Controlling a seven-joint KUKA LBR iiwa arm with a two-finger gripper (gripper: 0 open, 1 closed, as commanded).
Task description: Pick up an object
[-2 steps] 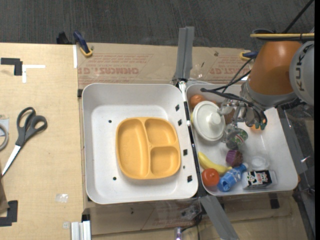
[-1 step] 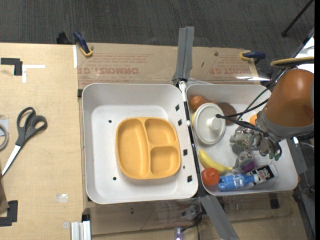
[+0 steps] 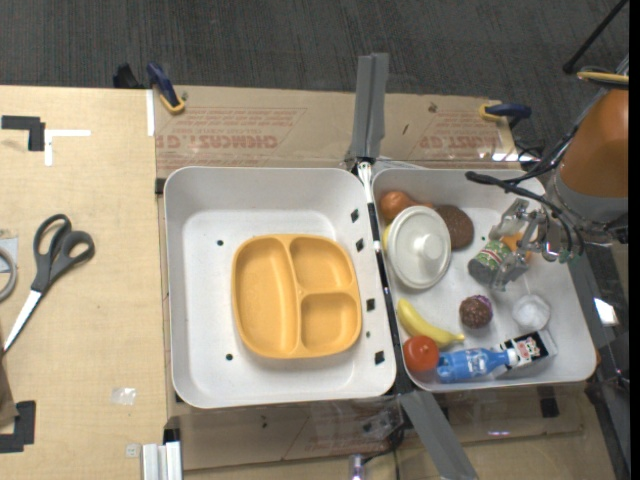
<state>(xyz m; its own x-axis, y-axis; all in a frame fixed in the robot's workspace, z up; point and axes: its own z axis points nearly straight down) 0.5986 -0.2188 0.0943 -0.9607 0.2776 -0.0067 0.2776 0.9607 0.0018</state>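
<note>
Starting at the far left and spotting scissors [image 3: 55, 253] lying flat on the wooden bench [image 3: 90, 368], handles toward the top, well apart from both bins. Moving on to the left bin [image 3: 185, 288] and finding a yellow divided plate [image 3: 297, 295] sitting in its middle. Glancing up at the back and catching a blue clamp [image 3: 165, 86] pinning the cardboard [image 3: 250, 133] behind the bins.

Crossing into the right bin [image 3: 575, 368] now, and seeing plenty. Picking out an orange fruit [image 3: 395, 205] in the back left corner, touching a white bowl [image 3: 418, 246] turned upside down, with a brown round lump [image 3: 457, 226] just beside it. Noting a banana [image 3: 425, 323] below the bowl, a red tomato [image 3: 421, 353] touching the banana's end, and a blue bottle [image 3: 478, 363] lying on its side along the front wall. Passing a dark red ball [image 3: 476, 311] near the middle.

Reaching the can [image 3: 489, 259], green-labelled and tilted, with the gripper [image 3: 512, 268] hanging right against its right side. Not managing to tell whether that gripper is spread or closed, nor whether the can is actually being pinched. Finishing with a clear cup [image 3: 530, 313] just below the gripper and the arm's orange band [image 3: 600, 148] at the right edge.
</note>
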